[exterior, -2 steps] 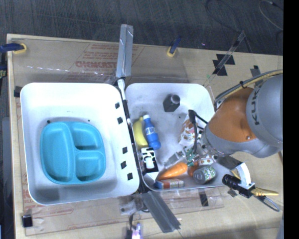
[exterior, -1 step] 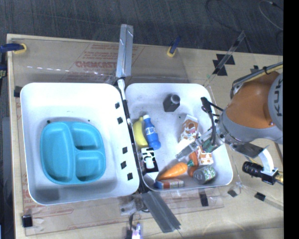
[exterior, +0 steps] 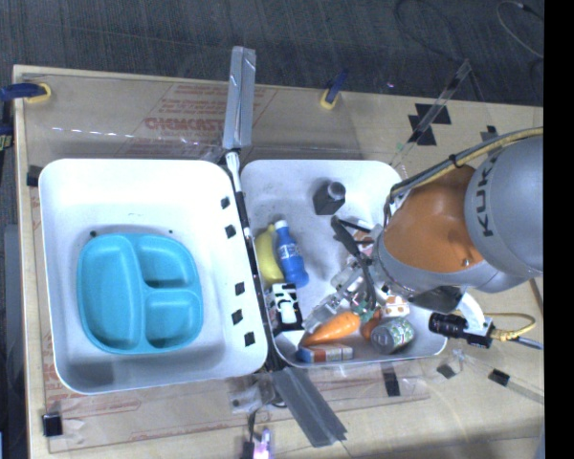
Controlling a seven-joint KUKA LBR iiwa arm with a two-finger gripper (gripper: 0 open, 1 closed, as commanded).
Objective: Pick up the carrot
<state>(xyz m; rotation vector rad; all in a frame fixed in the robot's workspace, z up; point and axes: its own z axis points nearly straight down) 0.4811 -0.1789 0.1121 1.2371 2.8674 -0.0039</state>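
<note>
In the right bin (exterior: 416, 350), nearing the carrot (exterior: 333, 328); hand (exterior: 352, 293) state hard to tell; next, descending and pinching.

The carrot (exterior: 333, 328) lies in the crowded front of the right bin (exterior: 268, 185), close between a marker (exterior: 325, 354), a crumpled can (exterior: 392, 334) and the gripper (exterior: 349, 295). Behind, around the black knob (exterior: 329, 197), the floor is bare.
</note>
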